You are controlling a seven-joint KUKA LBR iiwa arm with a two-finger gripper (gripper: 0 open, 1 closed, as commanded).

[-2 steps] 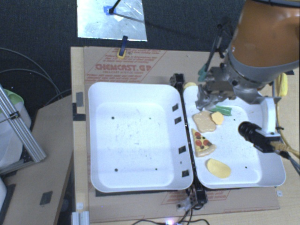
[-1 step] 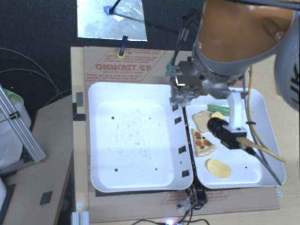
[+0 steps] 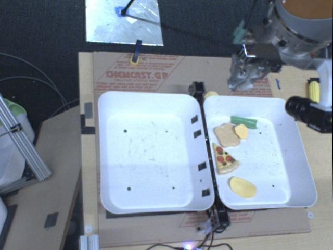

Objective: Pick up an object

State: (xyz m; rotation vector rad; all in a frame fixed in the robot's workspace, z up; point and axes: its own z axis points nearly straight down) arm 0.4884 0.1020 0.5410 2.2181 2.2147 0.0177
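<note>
Gripper (image 3: 244, 79) hangs above the far rim of the right bin (image 3: 299, 139), behind its top left corner, clear of all contents; whether its fingers are apart or together I cannot tell, and nothing shows between them. Candidates all lie in the right bin's left half: green piece (image 3: 244, 121) near the far wall, with the tan slice (image 3: 226, 135) and the small yellow disc (image 3: 241, 132) touching each other just below it, pizza wedge (image 3: 226, 159) beside the divider, yellow oval (image 3: 242, 187) near the front. Best bet, in my judgement, is the oval: it sits apart from the rest, with bare floor to its right. Pizza wedge is risky, tight against the left wall. Right half of the bin offers room for descent; left bin (image 3: 104, 155) offers room for transit.
</note>
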